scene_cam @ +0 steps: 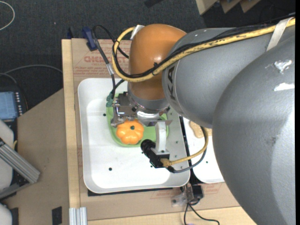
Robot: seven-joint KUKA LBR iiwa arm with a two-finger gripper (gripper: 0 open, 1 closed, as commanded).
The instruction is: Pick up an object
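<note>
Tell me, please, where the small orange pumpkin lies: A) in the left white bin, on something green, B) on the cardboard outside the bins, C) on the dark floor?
A: the orange pumpkin sits on a green object inside the left white bin, just below the arm's wrist.

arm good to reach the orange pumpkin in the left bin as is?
Probably yes. The claw hangs right over the orange pumpkin, which sits on a green piece in the left bin; nothing visible lies between them.
</note>
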